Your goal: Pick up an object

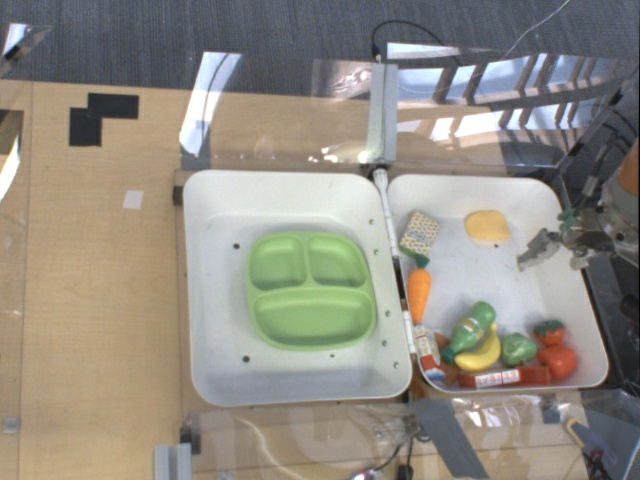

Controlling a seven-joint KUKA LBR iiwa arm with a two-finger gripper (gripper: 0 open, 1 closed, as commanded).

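Observation:
My gripper [557, 254] hangs over the right edge of the right bin [520, 203], its two fingers spread apart and nothing between them. To its left lies a yellow round piece [487, 227]. A patterned box [420, 233] and a carrot [419, 293] sit by the bin's left wall. Along the front wall are a green bottle [470, 330], a banana [480, 353], a green pepper [518, 348], red tomatoes [556, 354] and a red bar [495, 376].
The left bin [215, 268] holds a green divided plate [310, 290]. A metal rail [381, 118] stands behind the wall that separates the two bins. Wooden bench surface stretches to the left.

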